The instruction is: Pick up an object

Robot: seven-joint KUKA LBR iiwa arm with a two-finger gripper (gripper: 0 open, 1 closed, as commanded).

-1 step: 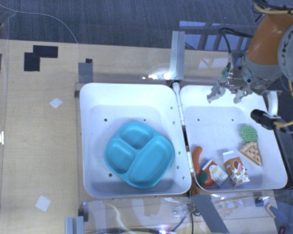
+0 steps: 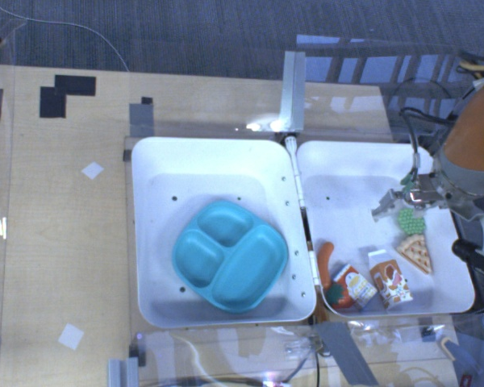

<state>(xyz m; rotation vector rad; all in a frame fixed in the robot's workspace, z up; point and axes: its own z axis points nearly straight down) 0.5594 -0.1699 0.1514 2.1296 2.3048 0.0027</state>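
My gripper [image 2: 405, 201] hangs over the upper right part of the right bin [image 2: 347, 168], reaching in from the right below the orange band. Directly under and just in front of it lies a green knobbly toy [image 2: 410, 221]. A tan waffle-like wedge [image 2: 417, 253] rests a little nearer the front. Two small printed cartons [image 2: 390, 280] [image 2: 354, 285] lie by the front wall, and beside them an orange-red sausage-shaped toy [image 2: 325, 262]. I see nothing held in the gripper.
The left bin [image 2: 161, 168] holds a blue divided plate [image 2: 229, 254]. A metal post [image 2: 293, 95] stands behind the seam between the bins. Cables run along the bench's right side [image 2: 419, 127].
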